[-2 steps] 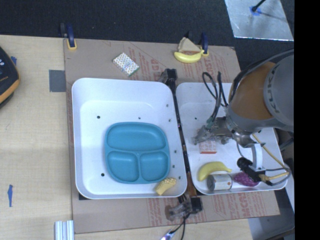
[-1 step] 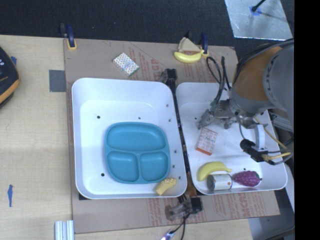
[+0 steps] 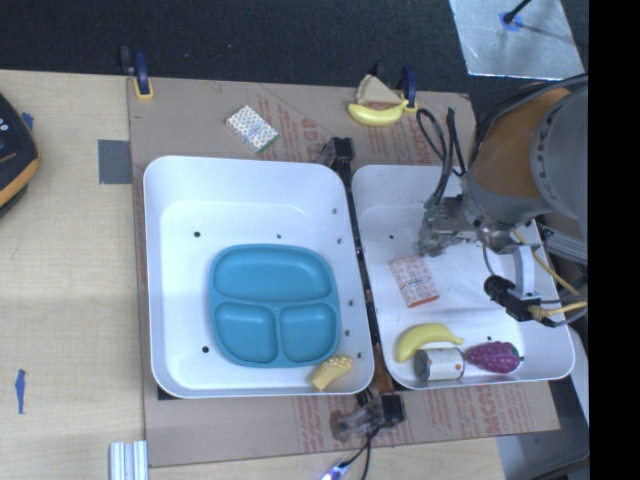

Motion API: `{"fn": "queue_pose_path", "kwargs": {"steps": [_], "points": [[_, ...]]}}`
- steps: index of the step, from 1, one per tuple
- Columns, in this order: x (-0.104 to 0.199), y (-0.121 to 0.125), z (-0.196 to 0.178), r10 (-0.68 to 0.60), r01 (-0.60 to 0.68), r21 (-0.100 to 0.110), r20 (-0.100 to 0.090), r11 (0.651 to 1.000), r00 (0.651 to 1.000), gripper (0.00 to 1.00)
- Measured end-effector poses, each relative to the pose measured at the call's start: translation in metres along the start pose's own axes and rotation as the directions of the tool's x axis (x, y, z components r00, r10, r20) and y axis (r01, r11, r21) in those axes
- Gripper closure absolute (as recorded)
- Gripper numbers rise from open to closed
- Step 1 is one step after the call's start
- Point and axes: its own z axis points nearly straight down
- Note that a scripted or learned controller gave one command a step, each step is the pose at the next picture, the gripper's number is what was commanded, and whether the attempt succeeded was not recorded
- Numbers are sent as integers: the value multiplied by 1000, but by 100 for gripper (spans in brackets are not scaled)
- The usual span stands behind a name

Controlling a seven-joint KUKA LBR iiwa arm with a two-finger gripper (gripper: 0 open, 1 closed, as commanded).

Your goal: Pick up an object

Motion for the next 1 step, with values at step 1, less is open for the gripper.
{"fn": "queue_pose_path", "kwargs": {"steps": [1], "points": [[0, 0, 0, 0, 0, 0, 0, 1000, 1000, 0]]}}
